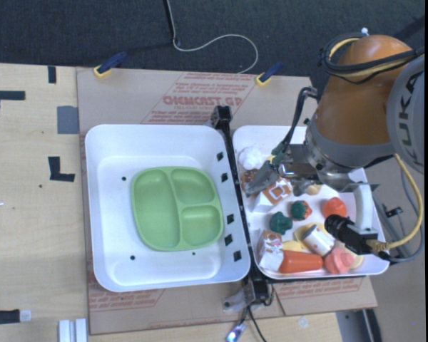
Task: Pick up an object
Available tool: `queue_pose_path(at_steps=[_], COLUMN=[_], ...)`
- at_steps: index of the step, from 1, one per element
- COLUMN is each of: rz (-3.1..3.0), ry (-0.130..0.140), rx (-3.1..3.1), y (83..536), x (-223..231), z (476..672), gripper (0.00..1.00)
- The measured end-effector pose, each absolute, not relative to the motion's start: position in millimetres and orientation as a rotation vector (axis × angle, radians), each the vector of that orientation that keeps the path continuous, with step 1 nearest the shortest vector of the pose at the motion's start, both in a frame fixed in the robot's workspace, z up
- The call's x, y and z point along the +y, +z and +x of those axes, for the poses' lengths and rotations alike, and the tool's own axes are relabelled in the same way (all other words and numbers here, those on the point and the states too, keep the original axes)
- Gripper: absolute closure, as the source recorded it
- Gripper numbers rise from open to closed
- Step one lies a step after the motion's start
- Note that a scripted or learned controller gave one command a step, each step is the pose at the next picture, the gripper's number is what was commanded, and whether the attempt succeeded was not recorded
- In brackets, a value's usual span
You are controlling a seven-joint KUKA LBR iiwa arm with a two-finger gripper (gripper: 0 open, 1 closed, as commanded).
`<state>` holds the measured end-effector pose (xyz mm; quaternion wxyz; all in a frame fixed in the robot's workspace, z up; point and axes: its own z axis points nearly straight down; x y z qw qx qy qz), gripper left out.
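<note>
The arm is leaning in from the right over the right bin (374,266), and its gripper (271,177) is hanging low at the bin's upper left corner, close to the divider between the two bins. Whether it is released or clenched I cannot tell; the wrist is covering too much of it. The pile of small objects lies mostly below the gripper and to its right in the view, toward the near edge of the bench. Nearest are a white lump (250,155) just beside it on the upper left and a small orange-and-white piece (277,192) right under it. Further down I am seeing a dark green piece (279,222), a red-orange ball (334,207), and an orange carrot-like piece (300,262), which looks the easiest to judge: its long axis is running left to right along the bin's near wall, its thicker end pointing left. To take it, the gripper would likely need to travel down the view. The left bin (100,191) is holding a green divided plate (177,209).
</note>
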<state>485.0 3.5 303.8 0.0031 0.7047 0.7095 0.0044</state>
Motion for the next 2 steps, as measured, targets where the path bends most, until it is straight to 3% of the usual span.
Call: queue_pose_path(at_steps=[1,2], rz=[2.219,2.206], ry=[-0.004,0.024], rx=[2.226,2.223], y=[306.5,464.2], x=[1.5,54.7], z=[483.6,484.9], gripper=[1.0,1.0])
